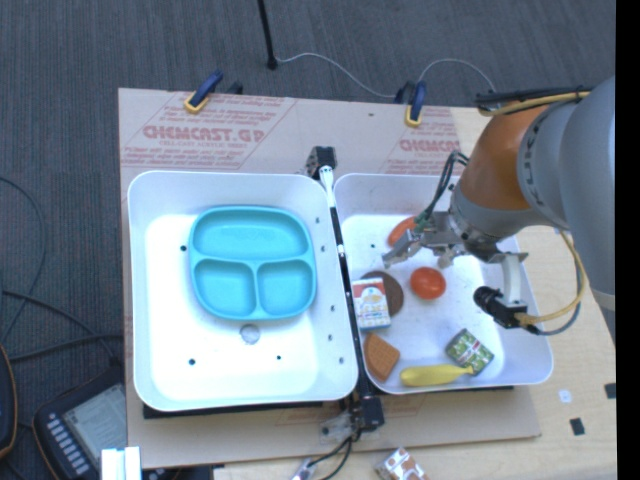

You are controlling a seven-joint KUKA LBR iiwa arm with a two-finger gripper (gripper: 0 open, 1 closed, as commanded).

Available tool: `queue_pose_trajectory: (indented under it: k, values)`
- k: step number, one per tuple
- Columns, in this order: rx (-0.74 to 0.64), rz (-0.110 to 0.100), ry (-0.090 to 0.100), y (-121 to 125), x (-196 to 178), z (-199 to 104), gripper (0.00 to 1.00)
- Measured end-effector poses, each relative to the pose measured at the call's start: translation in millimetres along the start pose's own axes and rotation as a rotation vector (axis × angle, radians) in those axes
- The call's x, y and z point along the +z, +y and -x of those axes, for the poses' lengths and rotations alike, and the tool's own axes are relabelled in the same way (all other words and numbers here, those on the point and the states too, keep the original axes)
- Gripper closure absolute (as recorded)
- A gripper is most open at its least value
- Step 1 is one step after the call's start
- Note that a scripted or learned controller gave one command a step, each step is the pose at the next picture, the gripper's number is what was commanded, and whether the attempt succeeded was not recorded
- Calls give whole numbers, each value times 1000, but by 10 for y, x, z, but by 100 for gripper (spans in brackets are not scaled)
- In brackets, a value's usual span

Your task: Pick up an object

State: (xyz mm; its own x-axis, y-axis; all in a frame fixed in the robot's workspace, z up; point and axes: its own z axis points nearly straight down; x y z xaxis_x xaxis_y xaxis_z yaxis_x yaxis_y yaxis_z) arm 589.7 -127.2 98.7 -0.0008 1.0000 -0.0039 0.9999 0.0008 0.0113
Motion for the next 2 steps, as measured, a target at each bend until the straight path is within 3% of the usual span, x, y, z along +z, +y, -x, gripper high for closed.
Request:
queue_pose_trajectory:
  k: [1,2]
  values:
    - [0,0,0,2,-95,-1,100]
    - [-1,0,0,1,-94,-1,0]
